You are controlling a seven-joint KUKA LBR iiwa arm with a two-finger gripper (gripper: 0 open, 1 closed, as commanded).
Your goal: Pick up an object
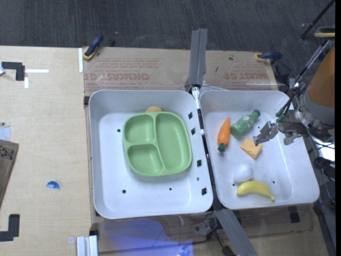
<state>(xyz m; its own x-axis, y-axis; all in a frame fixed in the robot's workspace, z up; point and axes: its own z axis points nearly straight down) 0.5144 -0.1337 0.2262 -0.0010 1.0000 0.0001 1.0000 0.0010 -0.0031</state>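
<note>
While the arm (325, 84) is cut off at your right edge, the gripper (269, 132) hangs over the right bin (298, 193). You can't tell the fingers' gap; nothing visibly held, cheese wedge (251, 148) just beside.

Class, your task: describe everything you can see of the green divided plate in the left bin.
The green divided plate is pale green and looks like matte plastic, a rounded square with three compartments: two smaller ones on the camera view's left and one long one on its right. It lies flat, right side up and slightly rotated, on the floor of the left bin, near the middle. Its compartments hold nothing. A small yellowish object peeks out at its far edge; whether they touch cannot be told.
</note>
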